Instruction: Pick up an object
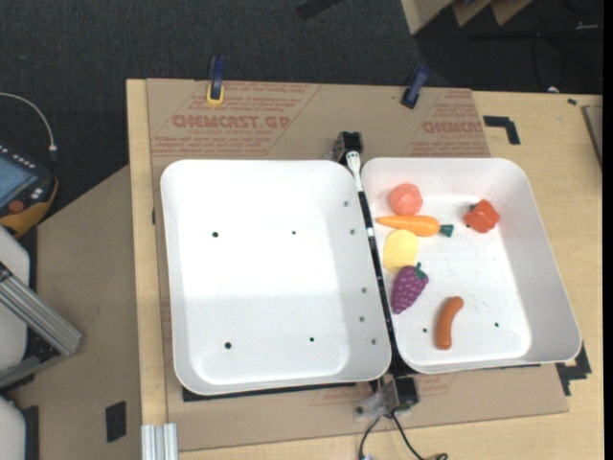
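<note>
Carrot (410, 224): right bin (536, 257), long axis left-right, green top pointing right
Sausage (447, 322): near upright, slightly tilted

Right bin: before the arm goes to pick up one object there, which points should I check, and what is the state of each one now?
1. Objects are in the right bin: ok. Six toy foods lie in it.
2. A target stands apart from the others: ok. The sausage and the red pepper each lie alone.
3. Crowded pieces to avoid: not ok. The carrot, the lemon and the grapes lie packed close by the bin's left wall, with the pink fruit just above them.
4. The bins sit flat on the cardboard: ok.
5. Gripper is open and ready: cannot tell.
</note>
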